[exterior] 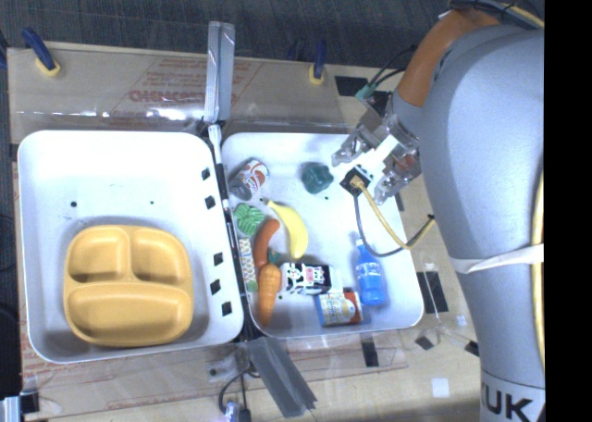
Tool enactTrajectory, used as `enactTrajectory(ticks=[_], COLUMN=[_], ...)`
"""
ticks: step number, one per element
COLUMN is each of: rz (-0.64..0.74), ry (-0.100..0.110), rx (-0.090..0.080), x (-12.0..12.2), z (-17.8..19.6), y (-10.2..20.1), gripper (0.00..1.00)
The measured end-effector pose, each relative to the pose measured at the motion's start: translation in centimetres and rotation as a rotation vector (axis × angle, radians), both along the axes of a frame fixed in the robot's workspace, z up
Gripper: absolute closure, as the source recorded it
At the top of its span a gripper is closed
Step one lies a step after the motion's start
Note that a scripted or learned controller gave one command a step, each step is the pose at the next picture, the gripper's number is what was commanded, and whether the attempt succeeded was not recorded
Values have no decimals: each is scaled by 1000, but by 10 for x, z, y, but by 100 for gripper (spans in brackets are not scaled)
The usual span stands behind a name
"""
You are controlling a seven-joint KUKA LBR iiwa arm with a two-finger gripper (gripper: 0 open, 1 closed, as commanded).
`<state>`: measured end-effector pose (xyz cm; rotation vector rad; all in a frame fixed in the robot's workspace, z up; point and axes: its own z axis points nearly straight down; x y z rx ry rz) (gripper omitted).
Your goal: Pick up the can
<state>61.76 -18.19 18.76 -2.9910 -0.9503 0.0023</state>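
While the arm reaches in from the right, I see its gripper poised over the far right part of the right bin, fingers spread apart with nothing between them. A yellow cable loops down from the wrist. Just left of the gripper lies a small teal object. Farther left, against the bin's left wall at its far end, the can lies on its side, well apart from the gripper. Nearer than the can I see a green item, a yellow banana and an orange carrot, crowded together along the left wall. A black-and-white carton sits beside the carrot; a small labelled tin lies at the near wall, touching a blue bottle that stands on the right side. Beyond the divider, the left bin holds a yellow compartment tray in its near half.
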Motion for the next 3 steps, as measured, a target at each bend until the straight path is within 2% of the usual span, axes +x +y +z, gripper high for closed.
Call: enactTrajectory(ticks=[1, 2, 3], rz=[299, 338, 170], ry=[3, -2, -1], rx=[2, -8, -1], x=[6, 22, 39], z=[-68, -91, -95], y=[73, 83, 91], gripper=[0, 0, 0])
